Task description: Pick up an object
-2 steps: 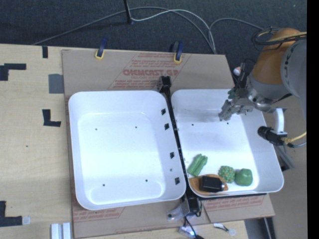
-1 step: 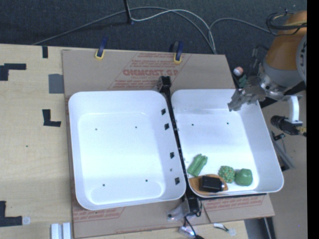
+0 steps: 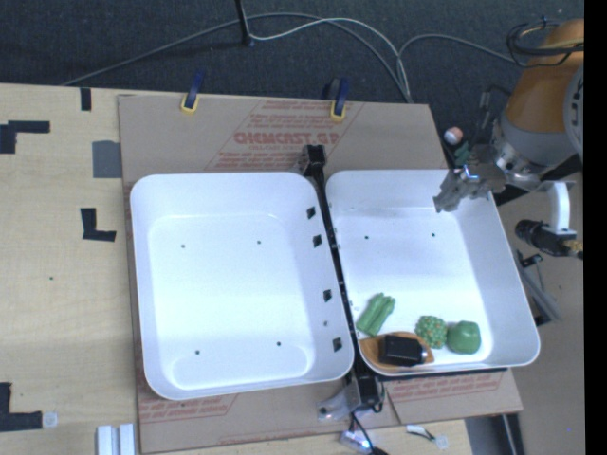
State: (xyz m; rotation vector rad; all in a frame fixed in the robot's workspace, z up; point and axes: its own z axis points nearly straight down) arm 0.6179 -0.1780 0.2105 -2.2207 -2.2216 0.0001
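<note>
My gripper [image 3: 450, 200] hangs over the far right rim of the right bin [image 3: 417, 254], and I cannot tell its state. The things to pick lie well apart from it, crowded in the near corner: a green pepper [image 3: 377, 313], a knobbly green piece [image 3: 432, 330], a green ball [image 3: 464, 337] and a black block [image 3: 402, 351] resting on an orange dish [image 3: 372, 349]. Reaching them likely calls for a long move.

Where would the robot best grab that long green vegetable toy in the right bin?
Probably across the narrow middle of the long green toy, coming straight down from above. It lies flat and slanted on the right bin floor, with bare floor along both long sides, so fingers could close across its width. Its lower end sits close to the orange and black piece.
</note>
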